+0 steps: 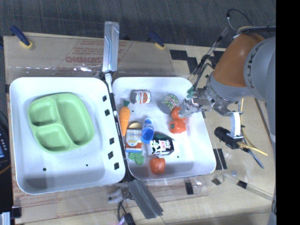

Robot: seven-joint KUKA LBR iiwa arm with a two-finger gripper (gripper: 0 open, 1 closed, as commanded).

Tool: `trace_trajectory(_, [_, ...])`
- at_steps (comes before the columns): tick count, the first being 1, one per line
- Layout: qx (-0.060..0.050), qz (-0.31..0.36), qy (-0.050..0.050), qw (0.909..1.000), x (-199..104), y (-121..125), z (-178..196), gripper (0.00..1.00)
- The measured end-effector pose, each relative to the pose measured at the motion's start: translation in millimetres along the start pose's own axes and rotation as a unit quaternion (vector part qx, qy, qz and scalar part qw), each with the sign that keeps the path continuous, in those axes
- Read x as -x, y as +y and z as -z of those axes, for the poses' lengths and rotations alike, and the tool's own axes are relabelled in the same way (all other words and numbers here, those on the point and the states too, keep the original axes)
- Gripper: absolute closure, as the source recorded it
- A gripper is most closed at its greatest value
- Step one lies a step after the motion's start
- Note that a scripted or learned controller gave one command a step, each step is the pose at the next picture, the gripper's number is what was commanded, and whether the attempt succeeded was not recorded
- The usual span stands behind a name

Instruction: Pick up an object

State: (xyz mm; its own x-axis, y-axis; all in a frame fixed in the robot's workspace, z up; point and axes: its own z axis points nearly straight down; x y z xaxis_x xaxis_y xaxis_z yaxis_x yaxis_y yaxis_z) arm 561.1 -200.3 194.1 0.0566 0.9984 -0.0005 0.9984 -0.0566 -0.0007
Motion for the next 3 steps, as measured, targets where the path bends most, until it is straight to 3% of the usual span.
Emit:
trace_trajectory(1, [0.010,-0.246,0.004,0.9693,-23.3,6.4,-72.9,1.00])
trace_trajectory(2, [-0.002,-0.248,0.001,0.9688,-22.3,-1.2,-84.3,0.00])
trace_trajectory(3, [-0.002,-0.248,0.001,0.9688,-22.3,-1.2,-84.4,0.00])
